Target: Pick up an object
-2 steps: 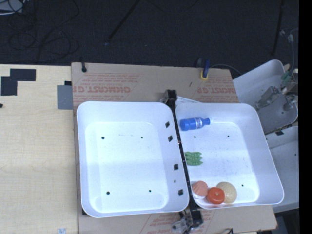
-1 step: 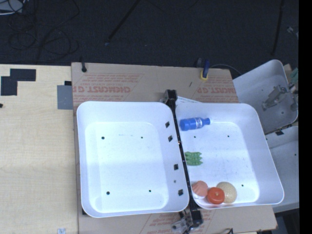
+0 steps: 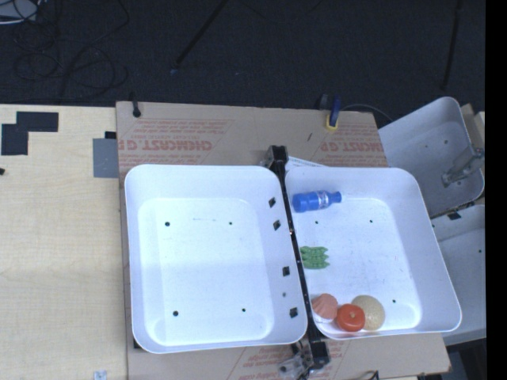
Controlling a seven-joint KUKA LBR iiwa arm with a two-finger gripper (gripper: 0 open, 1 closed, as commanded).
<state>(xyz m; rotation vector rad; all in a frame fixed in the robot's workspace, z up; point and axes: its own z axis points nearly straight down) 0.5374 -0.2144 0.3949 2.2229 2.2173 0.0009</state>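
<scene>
Your blue bottle point(image 3: 316, 201) lies flat in the right bin point(image 3: 400, 182), long axis left-right, cap pointing right. End effector state: you cannot tell, so no bearings from it.

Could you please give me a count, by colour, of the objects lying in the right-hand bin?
Blue: 1, a bottle
Green: 1, a small bumpy toy
Pink: 1, a round piece
Red: 1, a round piece
Cream: 1, a round piece
Total: 5
</scene>
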